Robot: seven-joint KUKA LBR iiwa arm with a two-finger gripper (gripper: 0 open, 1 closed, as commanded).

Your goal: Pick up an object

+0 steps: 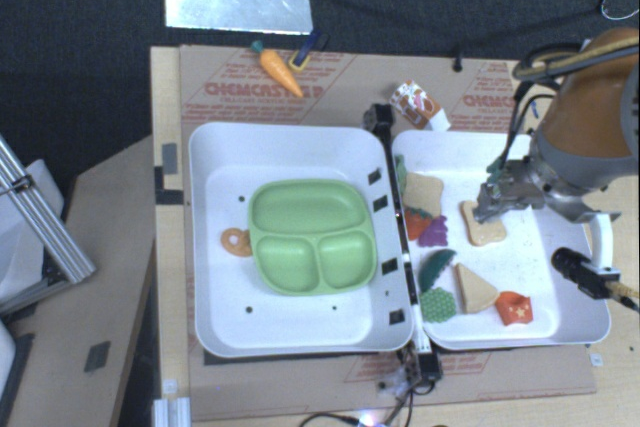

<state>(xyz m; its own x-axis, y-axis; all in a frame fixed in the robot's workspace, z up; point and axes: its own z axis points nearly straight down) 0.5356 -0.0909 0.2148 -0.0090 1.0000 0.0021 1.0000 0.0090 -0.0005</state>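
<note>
Where the gripper [493, 205] hangs, it partly hides the toast piece [486, 225].

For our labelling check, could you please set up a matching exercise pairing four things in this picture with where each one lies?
Things:
1. green tray
2. carrot
3. pretzel
4. red piece

Places:
A. on the cardboard behind the bins
B. front right corner of the right bin
C. middle of the left bin
D. in the left bin, just left of the tray

Pairs: 1-C, 2-A, 3-D, 4-B
</note>
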